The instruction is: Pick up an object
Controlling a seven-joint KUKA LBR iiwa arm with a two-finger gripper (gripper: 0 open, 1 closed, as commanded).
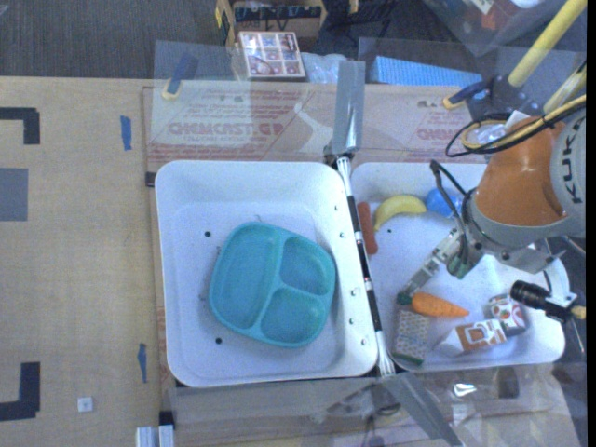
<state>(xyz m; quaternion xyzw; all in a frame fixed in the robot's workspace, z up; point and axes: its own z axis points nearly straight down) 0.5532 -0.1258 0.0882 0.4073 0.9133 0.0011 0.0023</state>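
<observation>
The carrot (439,305) lies flat in the right bin (391,240), long axis running left-right, green end pointing left. The gripper (430,273) hangs just above it; its grip I cannot tell.

The 2 bins (186,194) were white. A turquoise divided plate (272,284) lay in the 9 o'clock bin. The 3 o'clock bin held a yellow banana (399,208), a blue ball (439,200), an orange carrot (438,305) with green top, a grey speckled grater (410,333) and a red-and-white carton (484,334). The arm (526,184) wore orange over grey.
</observation>
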